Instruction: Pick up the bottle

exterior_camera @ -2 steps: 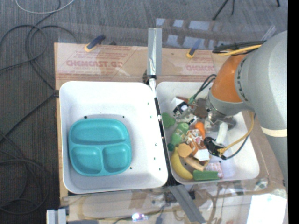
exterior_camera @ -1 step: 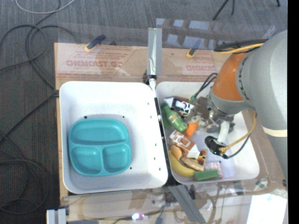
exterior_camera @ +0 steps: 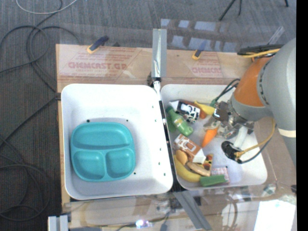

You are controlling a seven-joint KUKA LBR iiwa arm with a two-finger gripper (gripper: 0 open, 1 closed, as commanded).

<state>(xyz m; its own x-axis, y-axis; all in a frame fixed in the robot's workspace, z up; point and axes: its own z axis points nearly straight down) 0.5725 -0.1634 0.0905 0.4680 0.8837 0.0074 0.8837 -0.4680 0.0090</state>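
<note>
In the overhead camera view you had two shallow white bins side by side on the bench. The left white bin [exterior_camera: 72, 100] held a teal plastic divided plate [exterior_camera: 102, 150] with three compartments, lying flat toward the bin's near left. The right white bin [exterior_camera: 255, 174] was crowded with toys along its left half. The task's thing, a small green plastic bottle [exterior_camera: 177, 121] with a lighter green body and darker neck end, lay on its side close to the bin's left wall, tilted diagonally, just beside a black-and-white cow-patterned toy [exterior_camera: 187, 110]. An orange carrot-shaped toy [exterior_camera: 208, 137] lay toward the middle, and a yellow banana [exterior_camera: 186, 172] curved along the near edge beside a flat green piece [exterior_camera: 212, 180]. The grey arm with its orange band [exterior_camera: 250, 88] reached in from the right, and its two-finger gripper [exterior_camera: 226, 127] sat low over the bin's middle, near the carrot and apart from the bottle. You could not tell how the gripper was set, as the wrist and cables hid it.
</note>
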